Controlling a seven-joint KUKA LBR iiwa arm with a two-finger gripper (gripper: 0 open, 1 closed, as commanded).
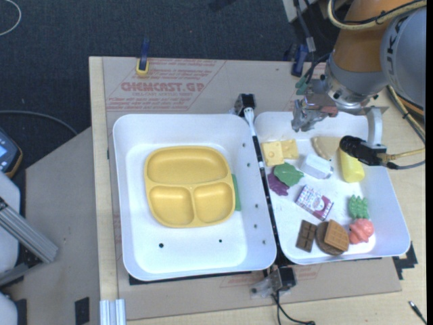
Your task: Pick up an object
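The right bin [396,212] holds several toy foods: a pale yellow cheese slab [279,151], a white block [316,166], a green leaf [289,175] on a purple piece [277,184], a purple-and-white packet [314,202], a chocolate bar [306,235], a brown waffle [333,236], a pink-red piece [361,231], a green piece [358,206], a yellow piece [351,167] and a tan piece [325,146]. My gripper [306,120] hangs over the back of this bin, just behind the cheese slab. Nothing shows in its grasp.
The left bin [128,202] holds a yellow divided plate [189,185] with a green strip [235,192] at its right edge. A raised rim runs between the two bins [260,175]. Blue clamps [143,58] stand on the bench's back edge.
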